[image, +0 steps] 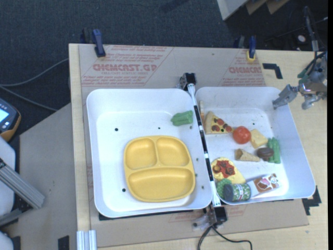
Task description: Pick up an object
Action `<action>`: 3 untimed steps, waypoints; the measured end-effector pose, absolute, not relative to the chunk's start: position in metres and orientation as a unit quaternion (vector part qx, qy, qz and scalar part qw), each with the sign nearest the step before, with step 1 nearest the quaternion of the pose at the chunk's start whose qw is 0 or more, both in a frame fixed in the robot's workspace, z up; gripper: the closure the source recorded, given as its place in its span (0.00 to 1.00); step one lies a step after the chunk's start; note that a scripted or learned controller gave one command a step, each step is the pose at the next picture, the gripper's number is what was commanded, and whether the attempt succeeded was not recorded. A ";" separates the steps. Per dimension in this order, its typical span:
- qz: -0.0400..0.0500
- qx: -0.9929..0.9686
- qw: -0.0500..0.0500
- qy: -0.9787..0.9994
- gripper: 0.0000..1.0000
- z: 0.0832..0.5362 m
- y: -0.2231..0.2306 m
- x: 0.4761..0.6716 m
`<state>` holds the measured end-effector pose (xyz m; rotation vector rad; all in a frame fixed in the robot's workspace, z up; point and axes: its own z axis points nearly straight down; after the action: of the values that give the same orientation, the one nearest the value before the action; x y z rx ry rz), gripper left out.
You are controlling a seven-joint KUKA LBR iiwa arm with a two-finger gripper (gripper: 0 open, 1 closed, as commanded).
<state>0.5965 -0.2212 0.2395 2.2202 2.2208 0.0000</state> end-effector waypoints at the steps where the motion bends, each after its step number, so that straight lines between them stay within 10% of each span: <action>1: 0.000 0.704 -0.004 0.710 0.00 0.174 -0.137 0.605; 2: 0.000 0.707 0.000 0.707 0.00 0.081 -0.138 0.588; 3: 0.001 0.707 0.002 0.707 1.00 0.095 -0.138 0.590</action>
<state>0.5896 -0.1380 0.0952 2.2189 2.2194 0.0025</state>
